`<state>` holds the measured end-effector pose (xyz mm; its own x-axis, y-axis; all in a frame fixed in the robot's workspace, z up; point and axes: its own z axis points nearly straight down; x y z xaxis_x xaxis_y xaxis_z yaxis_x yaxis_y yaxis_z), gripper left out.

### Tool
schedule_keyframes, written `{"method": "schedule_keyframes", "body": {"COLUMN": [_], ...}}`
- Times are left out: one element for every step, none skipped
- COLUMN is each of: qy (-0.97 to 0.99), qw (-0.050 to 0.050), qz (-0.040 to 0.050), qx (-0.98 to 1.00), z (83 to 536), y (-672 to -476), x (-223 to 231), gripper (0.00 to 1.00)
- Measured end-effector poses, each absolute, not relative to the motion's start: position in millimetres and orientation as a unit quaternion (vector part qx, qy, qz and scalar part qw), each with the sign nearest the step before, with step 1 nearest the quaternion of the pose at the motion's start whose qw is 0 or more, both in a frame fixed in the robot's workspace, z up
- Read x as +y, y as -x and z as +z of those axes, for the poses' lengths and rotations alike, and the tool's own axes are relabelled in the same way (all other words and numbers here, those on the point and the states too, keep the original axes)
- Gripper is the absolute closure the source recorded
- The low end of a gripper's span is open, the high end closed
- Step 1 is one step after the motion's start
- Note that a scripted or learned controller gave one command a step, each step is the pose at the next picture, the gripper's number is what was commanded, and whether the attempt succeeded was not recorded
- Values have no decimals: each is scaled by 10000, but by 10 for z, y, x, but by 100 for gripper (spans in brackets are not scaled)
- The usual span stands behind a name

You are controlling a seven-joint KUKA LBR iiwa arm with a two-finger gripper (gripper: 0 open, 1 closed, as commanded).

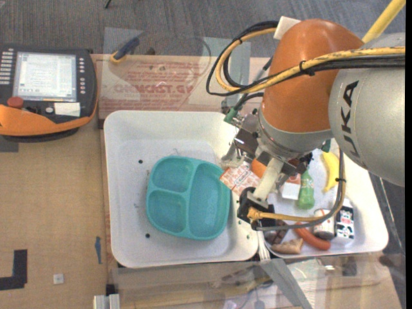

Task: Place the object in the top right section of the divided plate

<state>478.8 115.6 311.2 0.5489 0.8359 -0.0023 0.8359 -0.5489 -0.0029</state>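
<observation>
Claw (241,153) state untellable, near smooth teal divided plate (188,198), shallow white bin (125,166)

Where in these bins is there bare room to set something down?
Bare floor in the left bin: a wide strip between its far wall and the plate, a narrower one along its left wall. The plate's sections are bare too. The right bin is crowded: banana, green bottle, sausage, carton, under the arm.

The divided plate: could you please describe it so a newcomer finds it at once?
Find the left white bin. The plate lies in its middle. It is teal with three sections, unlike the small red-and-white packet at its right.
</observation>
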Motion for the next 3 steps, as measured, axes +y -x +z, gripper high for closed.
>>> {"method": "schedule_keyframes", "body": {"qy": [8945,8942,8938], "qw": [9,12,12], "qz": [23,32,44], "qx": [-4470,-4477,-4485], "z": [2835,2927,3018], "y": [-4782,-4784,-4786], "x": [1870,1874,1878], "gripper": [100,100,100]}}
